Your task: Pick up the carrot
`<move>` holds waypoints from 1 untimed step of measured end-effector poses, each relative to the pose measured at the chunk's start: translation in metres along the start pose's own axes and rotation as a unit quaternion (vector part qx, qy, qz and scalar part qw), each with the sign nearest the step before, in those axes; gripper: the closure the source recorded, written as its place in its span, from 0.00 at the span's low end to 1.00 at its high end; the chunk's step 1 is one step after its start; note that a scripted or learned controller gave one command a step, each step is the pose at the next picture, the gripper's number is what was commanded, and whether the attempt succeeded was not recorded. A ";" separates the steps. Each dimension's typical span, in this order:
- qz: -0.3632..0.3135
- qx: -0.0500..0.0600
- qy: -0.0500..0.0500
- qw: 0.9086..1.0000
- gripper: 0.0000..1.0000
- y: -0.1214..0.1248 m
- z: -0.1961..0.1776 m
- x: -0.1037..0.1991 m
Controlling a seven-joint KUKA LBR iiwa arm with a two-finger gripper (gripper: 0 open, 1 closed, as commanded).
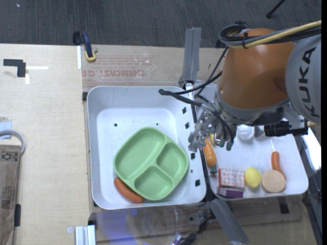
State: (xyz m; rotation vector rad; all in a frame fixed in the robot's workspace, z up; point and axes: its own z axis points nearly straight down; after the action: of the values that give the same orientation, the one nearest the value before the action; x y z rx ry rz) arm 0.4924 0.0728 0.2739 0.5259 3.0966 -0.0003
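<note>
The carrot (210,155) is a short orange piece that stands almost upright over the left edge of the right bin (299,185). Its top end sits between the fingers of my gripper (209,140), which is shut on it. The gripper hangs below the big orange wrist band (255,70), just right of the wall between the two bins. The carrot's lower end points down toward a red and white box (231,177).
The left bin (102,116) holds a green divided plate (150,163) and an orange-red sausage (127,190) at its front edge. In the right bin lie a purple block (231,192), a lemon (252,177), a tan disc (274,181) and a small red sausage (276,160).
</note>
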 end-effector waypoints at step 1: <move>0.151 0.000 0.000 0.989 1.00 0.043 0.025 0.029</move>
State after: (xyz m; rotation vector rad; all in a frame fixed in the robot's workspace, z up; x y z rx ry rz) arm 0.4789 0.1226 0.2486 0.9866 2.9824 -0.0010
